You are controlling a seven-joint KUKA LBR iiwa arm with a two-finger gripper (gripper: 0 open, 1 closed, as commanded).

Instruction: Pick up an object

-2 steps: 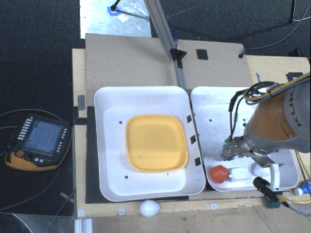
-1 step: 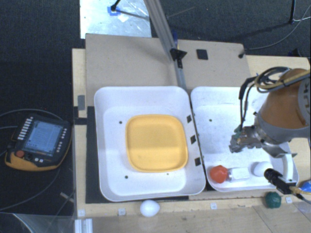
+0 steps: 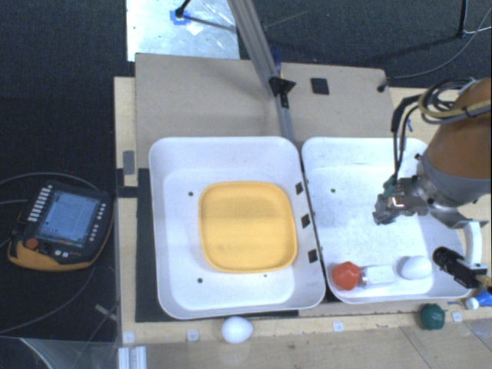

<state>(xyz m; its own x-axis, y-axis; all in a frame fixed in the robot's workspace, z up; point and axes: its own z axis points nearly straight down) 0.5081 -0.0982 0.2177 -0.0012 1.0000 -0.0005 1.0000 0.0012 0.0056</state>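
In the right bin (image 3: 346, 183), along its near edge, lie a red-orange ball-like object (image 3: 346, 275), a small clear-white tube or bottle (image 3: 378, 275) beside it, and a white egg-shaped object (image 3: 415, 267). My gripper (image 3: 387, 210) hangs over the right part of this bin, above and behind those three objects, with nothing visibly between its fingers. A yellow square plate (image 3: 247, 226) fills the middle of the left bin (image 3: 173, 229).
A white egg (image 3: 237, 330) lies on the bench in front of the left bin, and a dark green ball (image 3: 432, 317) in front of the right bin. A metal pole (image 3: 257, 44) slants in behind the bins. A teach pendant (image 3: 60, 223) rests on the floor at left.
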